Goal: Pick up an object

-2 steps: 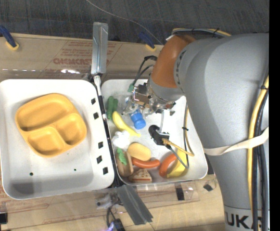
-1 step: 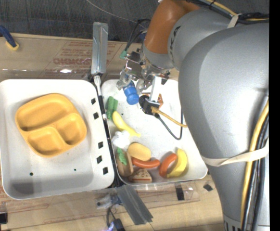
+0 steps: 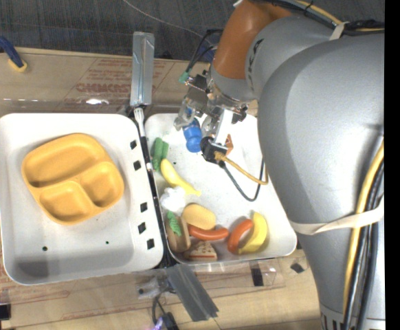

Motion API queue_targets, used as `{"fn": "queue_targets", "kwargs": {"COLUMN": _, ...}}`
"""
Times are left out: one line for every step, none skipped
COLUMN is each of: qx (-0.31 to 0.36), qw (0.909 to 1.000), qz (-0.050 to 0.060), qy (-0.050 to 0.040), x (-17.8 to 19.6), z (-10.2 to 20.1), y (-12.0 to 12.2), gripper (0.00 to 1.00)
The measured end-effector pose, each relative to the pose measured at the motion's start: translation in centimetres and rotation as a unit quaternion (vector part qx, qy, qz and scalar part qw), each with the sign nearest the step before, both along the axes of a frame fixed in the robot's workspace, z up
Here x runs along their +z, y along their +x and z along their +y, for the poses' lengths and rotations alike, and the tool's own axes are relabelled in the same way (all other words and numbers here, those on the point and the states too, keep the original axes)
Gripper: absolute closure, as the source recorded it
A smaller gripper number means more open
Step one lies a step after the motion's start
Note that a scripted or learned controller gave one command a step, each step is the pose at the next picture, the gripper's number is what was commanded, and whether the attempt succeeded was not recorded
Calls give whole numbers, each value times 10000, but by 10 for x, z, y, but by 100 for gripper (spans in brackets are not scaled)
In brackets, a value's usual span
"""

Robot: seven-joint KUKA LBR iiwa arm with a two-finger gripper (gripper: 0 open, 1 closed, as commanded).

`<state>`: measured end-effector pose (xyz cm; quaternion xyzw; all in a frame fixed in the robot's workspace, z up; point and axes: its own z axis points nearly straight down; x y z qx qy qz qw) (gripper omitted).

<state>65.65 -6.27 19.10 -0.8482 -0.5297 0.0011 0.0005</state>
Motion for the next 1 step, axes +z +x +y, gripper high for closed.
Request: {"fn": "queue_targets", "kwargs": {"qx": 1723, "qw": 9850, "qz": -6, "qy": 8, "x": 63, "z": 74, "y": -31, "gripper": 100}}
